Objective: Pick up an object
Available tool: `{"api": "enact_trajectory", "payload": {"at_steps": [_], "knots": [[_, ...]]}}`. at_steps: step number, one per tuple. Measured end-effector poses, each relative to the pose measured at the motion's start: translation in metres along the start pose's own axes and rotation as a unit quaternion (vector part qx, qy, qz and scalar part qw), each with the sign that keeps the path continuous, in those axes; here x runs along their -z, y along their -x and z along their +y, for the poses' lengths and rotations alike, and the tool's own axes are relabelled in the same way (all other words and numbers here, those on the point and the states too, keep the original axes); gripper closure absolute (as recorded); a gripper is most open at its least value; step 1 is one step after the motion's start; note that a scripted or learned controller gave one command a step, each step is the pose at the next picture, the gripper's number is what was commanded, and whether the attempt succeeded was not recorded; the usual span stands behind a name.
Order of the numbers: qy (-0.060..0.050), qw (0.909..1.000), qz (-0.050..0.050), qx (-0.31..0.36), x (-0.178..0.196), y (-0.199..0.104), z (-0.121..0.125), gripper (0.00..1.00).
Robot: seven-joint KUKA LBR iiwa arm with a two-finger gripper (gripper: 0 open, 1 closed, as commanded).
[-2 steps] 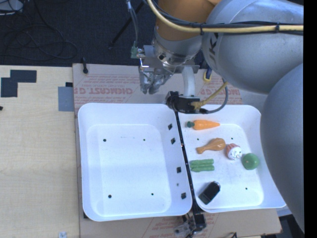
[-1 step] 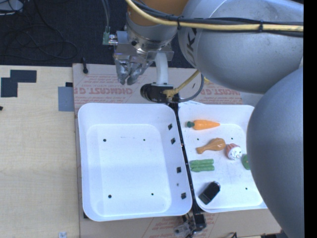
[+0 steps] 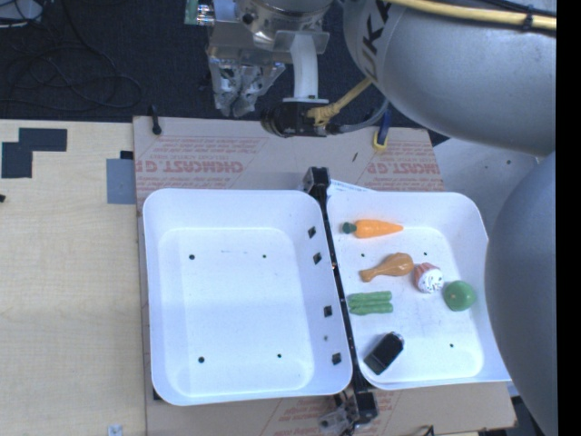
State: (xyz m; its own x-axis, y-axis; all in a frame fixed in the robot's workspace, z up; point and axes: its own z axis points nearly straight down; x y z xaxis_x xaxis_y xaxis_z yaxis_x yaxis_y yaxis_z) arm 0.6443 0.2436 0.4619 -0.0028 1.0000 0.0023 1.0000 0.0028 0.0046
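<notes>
Two white bins sit side by side on the table. Much of the arm is cut off by the top and right borders, and its bulk hides the right bin's far right rim. The hand hangs above the dark area beyond the bins; whether it is spread or closed cannot be told, and nothing is seen in it. The left bin holds nothing. The right bin holds a carrot lying left-right with its tip rightward, a drumstick, a green pod, a red-and-white piece, a green ball and a black block.
</notes>
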Motion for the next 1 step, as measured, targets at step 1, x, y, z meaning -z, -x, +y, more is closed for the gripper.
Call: {"api": "enact_trajectory", "payload": {"at_steps": [1], "knots": [[-0.001,1.0000,-0.001,0.002,0.0737,-0.0016,-0.0009,1.00]]}}
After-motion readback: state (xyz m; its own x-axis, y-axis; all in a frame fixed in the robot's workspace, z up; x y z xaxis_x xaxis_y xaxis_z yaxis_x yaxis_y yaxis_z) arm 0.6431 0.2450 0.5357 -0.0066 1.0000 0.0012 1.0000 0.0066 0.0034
